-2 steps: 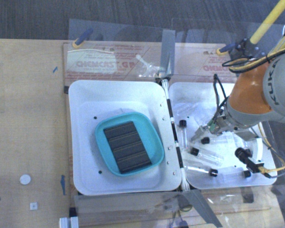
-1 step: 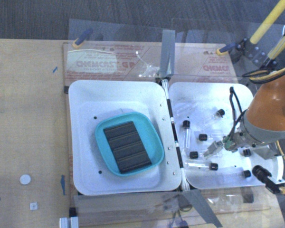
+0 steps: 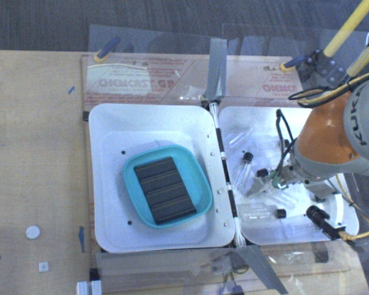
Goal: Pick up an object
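Right bin [image 3: 258, 118] holds small clear vials with black caps; the nearest one [image 3: 263, 213] lies flat by the bin's front wall, others [image 3: 245, 165] farther back near its left wall. Judged light, rigid, slick and breakable, so grip across the mid-body, gently. Gripper [image 3: 273, 180] is low over the bin's middle; fingers' state: cannot tell.
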`<state>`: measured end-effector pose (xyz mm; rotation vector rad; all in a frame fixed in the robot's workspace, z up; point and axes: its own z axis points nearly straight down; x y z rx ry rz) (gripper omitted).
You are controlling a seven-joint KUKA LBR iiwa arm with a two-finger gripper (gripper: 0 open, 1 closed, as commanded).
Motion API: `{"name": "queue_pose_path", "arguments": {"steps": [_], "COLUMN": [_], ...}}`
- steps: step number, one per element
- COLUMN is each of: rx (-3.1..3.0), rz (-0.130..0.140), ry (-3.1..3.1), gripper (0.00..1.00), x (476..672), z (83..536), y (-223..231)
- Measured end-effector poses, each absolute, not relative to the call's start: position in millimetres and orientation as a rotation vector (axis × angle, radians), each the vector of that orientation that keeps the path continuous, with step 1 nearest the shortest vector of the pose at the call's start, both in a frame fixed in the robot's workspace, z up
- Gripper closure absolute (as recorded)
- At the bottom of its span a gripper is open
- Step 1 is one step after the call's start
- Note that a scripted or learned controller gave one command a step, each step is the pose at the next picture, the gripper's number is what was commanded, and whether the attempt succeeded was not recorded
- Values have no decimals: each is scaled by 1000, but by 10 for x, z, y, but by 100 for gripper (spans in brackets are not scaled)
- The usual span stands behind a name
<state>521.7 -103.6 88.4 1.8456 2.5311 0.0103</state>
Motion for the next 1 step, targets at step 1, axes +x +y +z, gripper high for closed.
{"name": "queue_pose_path", "arguments": {"steps": [1], "rx": [1850], "rz": [14], "ry": [2523], "gripper": [100], "x": [5228], "z": [993], "y": [-1057]}}
